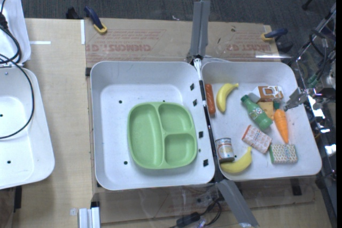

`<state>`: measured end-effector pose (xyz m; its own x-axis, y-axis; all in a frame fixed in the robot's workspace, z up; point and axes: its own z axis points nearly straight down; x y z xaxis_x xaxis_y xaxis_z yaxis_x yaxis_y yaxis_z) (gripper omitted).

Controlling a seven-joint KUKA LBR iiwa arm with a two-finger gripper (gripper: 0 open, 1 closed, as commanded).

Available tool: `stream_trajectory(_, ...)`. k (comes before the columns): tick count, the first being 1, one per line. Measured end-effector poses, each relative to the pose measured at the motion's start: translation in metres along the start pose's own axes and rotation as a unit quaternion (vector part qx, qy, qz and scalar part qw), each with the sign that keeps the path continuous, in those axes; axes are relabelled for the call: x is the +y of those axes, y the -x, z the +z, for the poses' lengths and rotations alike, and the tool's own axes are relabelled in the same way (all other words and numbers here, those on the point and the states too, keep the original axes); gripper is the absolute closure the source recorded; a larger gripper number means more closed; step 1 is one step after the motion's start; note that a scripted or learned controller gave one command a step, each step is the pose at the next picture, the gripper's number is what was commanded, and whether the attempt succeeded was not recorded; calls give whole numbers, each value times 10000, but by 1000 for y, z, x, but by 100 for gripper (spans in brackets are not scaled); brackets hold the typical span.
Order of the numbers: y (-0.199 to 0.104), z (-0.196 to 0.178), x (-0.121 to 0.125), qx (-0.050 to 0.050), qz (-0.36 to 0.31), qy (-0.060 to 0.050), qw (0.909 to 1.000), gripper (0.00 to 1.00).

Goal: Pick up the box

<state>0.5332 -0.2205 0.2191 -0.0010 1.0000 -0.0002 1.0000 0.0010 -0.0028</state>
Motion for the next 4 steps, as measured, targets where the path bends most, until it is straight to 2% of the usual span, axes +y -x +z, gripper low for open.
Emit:
stream_trajectory(1,-1,71,-44,11,2224,120,9749,0)
stream_trajectory(2,-8,18,68,-6,2854,3,9584,0)
stream_trajectory(3,-49,81,-6,-2,4520,-18,8920,0)
stream_trajectory(4,-124,116,-47,-3,4831,-22,8756,0)
